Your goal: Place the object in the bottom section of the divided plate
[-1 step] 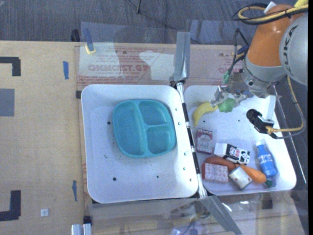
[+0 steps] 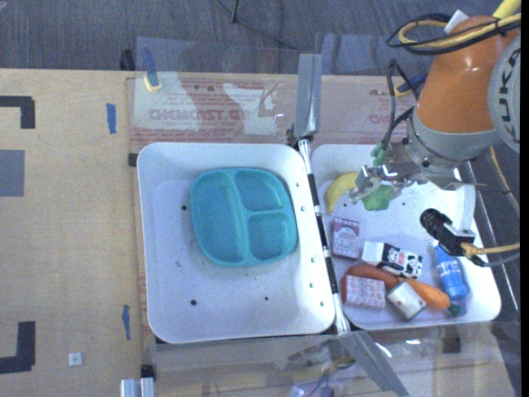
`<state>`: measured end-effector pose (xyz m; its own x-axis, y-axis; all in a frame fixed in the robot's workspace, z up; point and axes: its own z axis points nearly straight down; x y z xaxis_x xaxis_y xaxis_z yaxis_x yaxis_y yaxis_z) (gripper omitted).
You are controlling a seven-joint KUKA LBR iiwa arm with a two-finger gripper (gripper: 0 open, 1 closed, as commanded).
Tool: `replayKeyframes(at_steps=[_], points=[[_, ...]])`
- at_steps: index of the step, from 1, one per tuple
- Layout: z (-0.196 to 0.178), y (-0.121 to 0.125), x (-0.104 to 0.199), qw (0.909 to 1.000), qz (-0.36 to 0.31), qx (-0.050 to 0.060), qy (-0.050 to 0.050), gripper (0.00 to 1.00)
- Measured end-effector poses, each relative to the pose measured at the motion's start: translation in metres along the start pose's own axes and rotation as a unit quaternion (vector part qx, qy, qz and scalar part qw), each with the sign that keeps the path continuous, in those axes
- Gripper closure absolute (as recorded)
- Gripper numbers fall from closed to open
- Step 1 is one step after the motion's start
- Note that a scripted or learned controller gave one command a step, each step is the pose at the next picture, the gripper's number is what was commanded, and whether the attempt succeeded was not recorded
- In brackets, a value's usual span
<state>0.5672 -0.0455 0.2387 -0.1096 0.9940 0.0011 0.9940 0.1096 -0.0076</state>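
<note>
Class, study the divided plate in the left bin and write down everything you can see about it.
The divided plate is teal, apparently plastic, a rounded rectangle with raised ridges splitting it into three sections: one large on its left, two smaller on its right. It lies flat, slightly turned, on the floor of the left bin, in the upper middle. All sections look bare; nothing else touches it.

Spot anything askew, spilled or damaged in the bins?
Nothing looks spilled or broken. The teal divided plate lies flat in the left bin, its sections bare. The right bin is a jumble: carrot, blue bottle and small boxes lie at odd angles, overlapping. The gripper hovers over the banana.
</note>
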Motion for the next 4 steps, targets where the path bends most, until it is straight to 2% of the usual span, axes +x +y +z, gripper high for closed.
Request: replayKeyframes(at_steps=[1,2,3,4], points=[[0.054,0.074,0.065,0.9998,-0.019,-0.002,-0.001,1.0],[0.007,0.085,0.13,0.9997,-0.026,-0.002,-0.001,1.0],[0.004,0.075,0.186,0.9978,-0.066,-0.001,-0.001,1.0],[0.01,0.047,0.212,0.9999,-0.01,0.001,-0.001,1.0]])
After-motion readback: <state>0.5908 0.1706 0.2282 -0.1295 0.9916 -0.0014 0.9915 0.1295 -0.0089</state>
